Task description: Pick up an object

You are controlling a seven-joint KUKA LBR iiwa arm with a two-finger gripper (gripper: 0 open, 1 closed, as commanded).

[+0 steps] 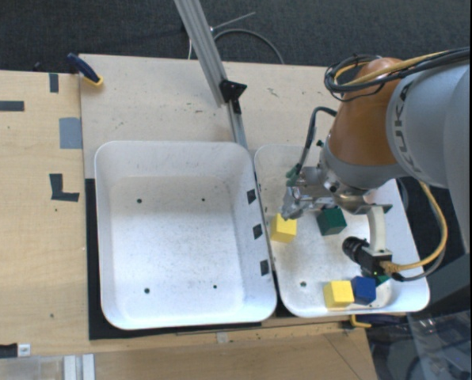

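Wooden bench (30, 212) carries two shallow white bins side by side: left bin (117, 172) & right bin (410, 295), their rims touching in the middle. Grey arm (434, 125) w/ orange band (363, 133) reaches in from the right and hangs over the right bin. Gripper (293, 206) points down near that bin's left wall.

Just below the gripper tip, almost touching it, lies a yellow block (283, 229); it looks to rest on the bin floor, not lifted. Whether the gripper is released or clenched I cannot tell, the wrist covers it from this angle.

Dark green block (331, 222) sits just to the right of the gripper, partly under the wrist. Further from the gripper, towards the near-right corner of the bin, are a second yellow block (339, 294) & a blue block (364, 290), touching each other. Between these and the gripper is a black cylinder part (356, 250) fixed on the arm.

Behind the gripper, a metal pole (208, 50) goes slanted up over the bench.
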